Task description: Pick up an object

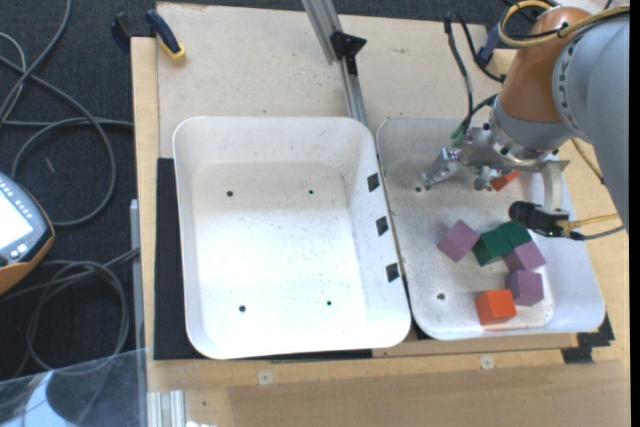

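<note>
Across the surface (250, 65) sit two shallow white bins side by side: the left bin (200, 155) and the right bin (410, 215), where my work lies. My arm (590, 75) reaches in from the right, with its orange band (535, 65) above the wrist, and my jaws (440, 170) hang over the upper part of the right bin. Whether they are open or closed I cannot tell; the metal parts there are too small and tangled to read, and I see no object between them.

Relation governing the next move: the blocks lie below my jaws in the view, toward the near rim of the right bin and slightly to the right. The purple block (458, 240) is nearest; in my judgement it is the likeliest target.

Count, largest group first: three purple blocks, namely that one, a second (527, 257) and a third (526, 287), these two touching or nearly so; one green block (502, 243), pressed between the first and second purple; one orange block (495, 306), nearest the rim. A small red piece (503, 180) shows just beside my wrist; I cannot identify it.
</note>
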You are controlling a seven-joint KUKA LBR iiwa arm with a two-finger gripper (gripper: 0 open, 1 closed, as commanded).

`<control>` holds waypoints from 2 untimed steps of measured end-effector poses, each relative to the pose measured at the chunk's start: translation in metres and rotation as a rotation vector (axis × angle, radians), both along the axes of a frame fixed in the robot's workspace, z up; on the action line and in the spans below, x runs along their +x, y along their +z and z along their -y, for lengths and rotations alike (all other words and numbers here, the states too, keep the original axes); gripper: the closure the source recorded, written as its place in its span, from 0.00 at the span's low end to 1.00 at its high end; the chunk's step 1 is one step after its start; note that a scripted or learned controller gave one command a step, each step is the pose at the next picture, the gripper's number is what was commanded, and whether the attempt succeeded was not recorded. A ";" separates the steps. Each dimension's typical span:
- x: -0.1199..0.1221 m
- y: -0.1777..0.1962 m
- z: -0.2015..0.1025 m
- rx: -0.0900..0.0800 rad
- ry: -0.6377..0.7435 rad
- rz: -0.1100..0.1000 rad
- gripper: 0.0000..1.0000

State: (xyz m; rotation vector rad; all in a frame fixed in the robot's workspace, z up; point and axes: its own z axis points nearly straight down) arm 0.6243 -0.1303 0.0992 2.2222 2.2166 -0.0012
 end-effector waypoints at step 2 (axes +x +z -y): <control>0.006 0.000 -0.039 0.002 0.005 0.002 0.00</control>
